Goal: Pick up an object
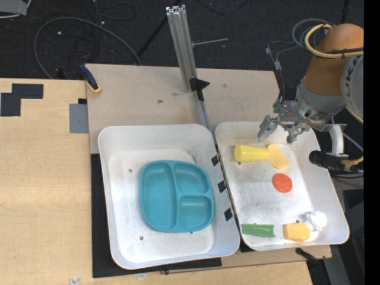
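My gripper (279, 132) hangs over the far end of the right bin (332, 200), its two fingers spread open with nothing between them. Just below it lies a yellow bottle-shaped toy (260, 154) on its side. A red-orange round piece (282, 183) sits a little nearer the front. Along the front edge of that bin lie a green block (257, 230), a yellow-orange piece (296, 233) and a small white object (316, 220).
The left bin (119, 153) holds a teal divided plate (176, 195). A metal post (181, 46) rises behind the bins with a black clamp. Black clips sit on the rim between the bins. A black cable fitting (328, 158) lies over the right bin's right rim.
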You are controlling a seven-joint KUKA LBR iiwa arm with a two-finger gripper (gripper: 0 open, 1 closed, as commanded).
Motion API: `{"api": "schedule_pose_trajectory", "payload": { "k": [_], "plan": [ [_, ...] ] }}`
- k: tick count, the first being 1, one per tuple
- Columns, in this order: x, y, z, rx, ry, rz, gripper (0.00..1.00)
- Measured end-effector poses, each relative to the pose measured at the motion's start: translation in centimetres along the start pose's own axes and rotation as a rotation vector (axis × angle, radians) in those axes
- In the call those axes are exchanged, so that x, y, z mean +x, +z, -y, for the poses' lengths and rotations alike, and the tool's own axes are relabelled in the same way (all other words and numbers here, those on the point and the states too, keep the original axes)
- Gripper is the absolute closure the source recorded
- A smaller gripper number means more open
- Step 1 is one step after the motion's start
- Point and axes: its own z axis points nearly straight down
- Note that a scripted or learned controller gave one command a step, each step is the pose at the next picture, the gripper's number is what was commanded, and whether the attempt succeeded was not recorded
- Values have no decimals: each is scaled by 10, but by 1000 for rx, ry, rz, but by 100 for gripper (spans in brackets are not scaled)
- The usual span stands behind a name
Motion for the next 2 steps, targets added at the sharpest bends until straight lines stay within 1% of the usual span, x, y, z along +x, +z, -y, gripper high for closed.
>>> {"api": "schedule_pose_trajectory", "payload": {
  "k": [1, 2],
  "plan": [
    [-7, 60, 4, 5, 1, 0, 0],
    [-8, 68, 1, -11, 0, 3, 0]
  ]
}}
